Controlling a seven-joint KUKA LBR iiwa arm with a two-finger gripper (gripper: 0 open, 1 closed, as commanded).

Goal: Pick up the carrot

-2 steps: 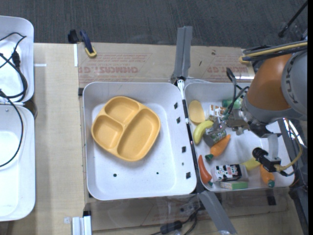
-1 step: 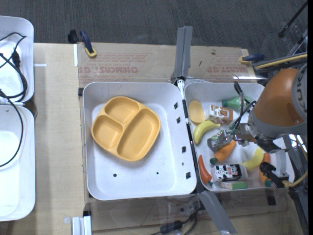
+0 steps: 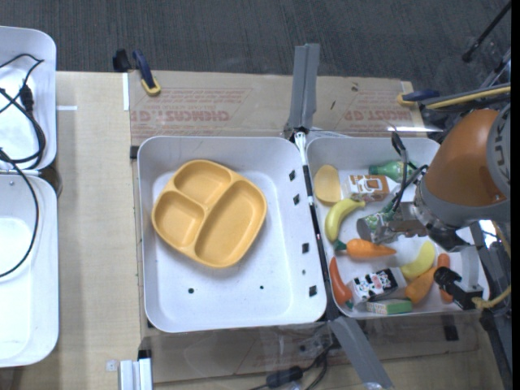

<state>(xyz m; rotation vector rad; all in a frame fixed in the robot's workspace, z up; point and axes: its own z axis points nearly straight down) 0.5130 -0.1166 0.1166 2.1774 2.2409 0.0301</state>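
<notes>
Divided plate in left bin, carrot in right bin, banana just behind it

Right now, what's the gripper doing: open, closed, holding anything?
Gripper: low in the right bin, just above the carrot; open or closed cannot be told, and no grasp is visible.

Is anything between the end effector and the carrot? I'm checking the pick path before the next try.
Nothing visible does. The end effector sits in the right bin right at the upper edge of the carrot. The yellow banana lies just to the carrot's left and a milk carton below it, both beside the approach rather than across it.
</notes>
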